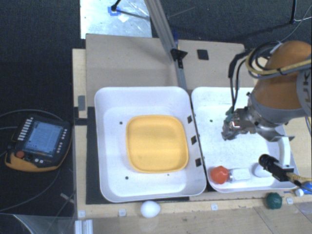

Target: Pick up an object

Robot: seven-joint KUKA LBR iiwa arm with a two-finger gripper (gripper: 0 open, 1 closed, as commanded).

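My gripper [230, 129] hangs over the middle of the right bin [214, 106], its tips pointing left and down; I see nothing between them. Along the right bin's front edge lie a red ball [220, 174], a white block [240, 174] beside it, and a small white rounded piece [259, 170] further right. The left bin [109, 130] holds a yellow square plate [157, 143] lying flat at its centre.
A white egg-shaped object [150, 209] and a dark green ball [273, 200] lie on the bench in front of the bins. A teach pendant [38, 141] rests on the floor at far left. A slanted metal post [163, 26] rises behind the bins.
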